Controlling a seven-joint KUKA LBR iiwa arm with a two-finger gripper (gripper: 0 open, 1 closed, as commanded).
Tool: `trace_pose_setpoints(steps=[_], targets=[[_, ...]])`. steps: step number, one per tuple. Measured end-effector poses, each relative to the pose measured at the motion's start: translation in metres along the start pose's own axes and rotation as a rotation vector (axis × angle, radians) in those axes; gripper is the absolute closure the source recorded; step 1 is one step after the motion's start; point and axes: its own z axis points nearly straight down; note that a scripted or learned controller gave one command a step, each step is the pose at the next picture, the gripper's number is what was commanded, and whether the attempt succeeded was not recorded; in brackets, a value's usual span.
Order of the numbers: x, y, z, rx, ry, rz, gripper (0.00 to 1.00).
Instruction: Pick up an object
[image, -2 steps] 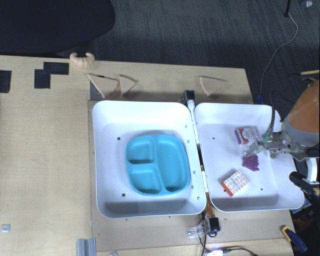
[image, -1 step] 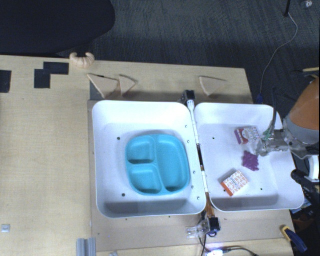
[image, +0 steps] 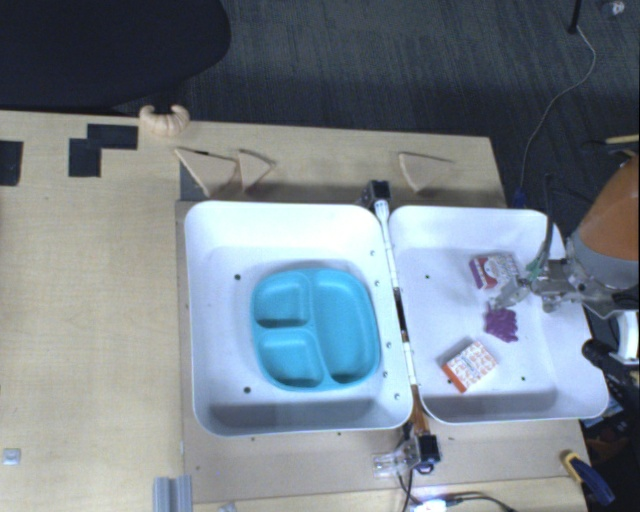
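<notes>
Three small things lie loose in the right bin (image: 440, 235), any of them a fair pick. Taking the purple object (image: 502, 323) near that bin's middle as the landmark: a red-and-white packet (image: 493, 269) sits just beyond it toward the far wall, and an orange-and-white box (image: 469, 366) lies on the near side of it, a little toward the divider between the bins. All three rest flat on the white floor, apart from one another.

The pincer (image: 516, 290) hangs just above and to the right of the purple object, between it and the packet, at the end of the arm (image: 610, 235) coming in over the bin's right wall. Whether it is released or clenched I cannot tell; nothing is seen lifted or gripped.

Farther left of the purple object, across the divider, the left bin (image: 215, 300) holds a blue compartment tray (image: 315, 327). Both bins sit on the wooden tabletop (image: 90, 320).

As I judge it, the pick is at the approach stage: nothing is grasped or raised, and closing and lifting remain
</notes>
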Motion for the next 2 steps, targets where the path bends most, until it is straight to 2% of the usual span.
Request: trace_pose_setpoints(steps=[1,2], targets=[[0.0005,0.0018,-0.011,-0.004,0.0,-0.003,1.0],[0.0006,0.0017,-0.0109,-0.004,0.0,-0.003,0.0]])
